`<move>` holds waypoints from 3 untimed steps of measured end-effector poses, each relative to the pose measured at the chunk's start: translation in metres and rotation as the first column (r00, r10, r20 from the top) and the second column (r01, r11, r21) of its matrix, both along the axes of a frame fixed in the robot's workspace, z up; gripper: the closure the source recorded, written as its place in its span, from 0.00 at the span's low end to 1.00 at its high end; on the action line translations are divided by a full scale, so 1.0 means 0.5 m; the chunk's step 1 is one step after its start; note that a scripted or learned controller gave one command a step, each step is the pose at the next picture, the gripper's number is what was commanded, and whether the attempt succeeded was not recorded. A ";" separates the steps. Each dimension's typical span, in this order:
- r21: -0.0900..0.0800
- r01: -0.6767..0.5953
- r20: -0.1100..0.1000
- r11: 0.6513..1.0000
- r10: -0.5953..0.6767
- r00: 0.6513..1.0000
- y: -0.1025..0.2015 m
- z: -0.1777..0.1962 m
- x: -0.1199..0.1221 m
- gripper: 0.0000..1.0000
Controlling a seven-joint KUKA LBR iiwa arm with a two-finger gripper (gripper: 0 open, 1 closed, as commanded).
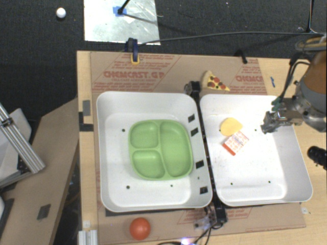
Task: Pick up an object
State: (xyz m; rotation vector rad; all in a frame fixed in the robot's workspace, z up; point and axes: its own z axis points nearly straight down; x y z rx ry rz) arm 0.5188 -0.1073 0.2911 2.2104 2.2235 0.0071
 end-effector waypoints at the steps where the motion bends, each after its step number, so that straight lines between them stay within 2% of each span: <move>1: 0.002 -0.003 -0.005 1.000 0.003 1.000 0.095 -0.016 0.022 1.00; 3: 0.002 -0.003 -0.004 1.000 0.003 1.000 0.286 -0.022 0.095 1.00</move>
